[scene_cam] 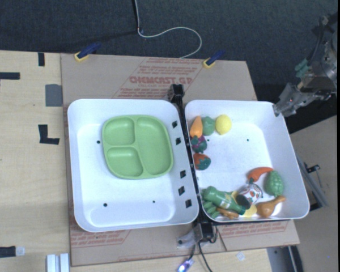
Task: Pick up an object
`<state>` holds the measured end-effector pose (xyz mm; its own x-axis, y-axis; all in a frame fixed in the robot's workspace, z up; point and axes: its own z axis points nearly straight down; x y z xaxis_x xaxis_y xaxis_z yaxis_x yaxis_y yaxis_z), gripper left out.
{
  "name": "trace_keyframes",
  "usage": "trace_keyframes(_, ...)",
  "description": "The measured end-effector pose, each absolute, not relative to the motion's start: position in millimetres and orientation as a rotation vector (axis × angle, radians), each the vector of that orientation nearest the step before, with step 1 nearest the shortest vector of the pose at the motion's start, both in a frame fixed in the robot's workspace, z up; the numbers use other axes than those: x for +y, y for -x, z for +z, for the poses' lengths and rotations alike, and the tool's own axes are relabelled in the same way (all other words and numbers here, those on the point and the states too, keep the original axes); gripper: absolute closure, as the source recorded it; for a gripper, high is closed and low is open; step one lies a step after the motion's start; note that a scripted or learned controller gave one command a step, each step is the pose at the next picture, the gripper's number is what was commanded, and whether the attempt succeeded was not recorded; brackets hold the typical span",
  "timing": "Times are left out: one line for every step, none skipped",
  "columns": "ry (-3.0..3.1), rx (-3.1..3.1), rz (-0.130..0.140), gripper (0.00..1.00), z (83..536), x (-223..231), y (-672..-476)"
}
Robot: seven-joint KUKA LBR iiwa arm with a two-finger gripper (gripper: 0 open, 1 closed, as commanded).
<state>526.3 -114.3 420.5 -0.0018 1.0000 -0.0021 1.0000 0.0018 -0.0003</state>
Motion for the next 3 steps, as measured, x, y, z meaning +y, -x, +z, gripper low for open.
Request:
trace_keyframes(-2.218,2.229,-0.002,1.00,412.2,-63.8,-487.3)
trace_keyframes(-2.214,2.227,0.003,1.00,446.1,-21.1,-502.1)
trace_keyframes(-2.207,2.232,0.009,1.00,498.4,67.0,-538.7)
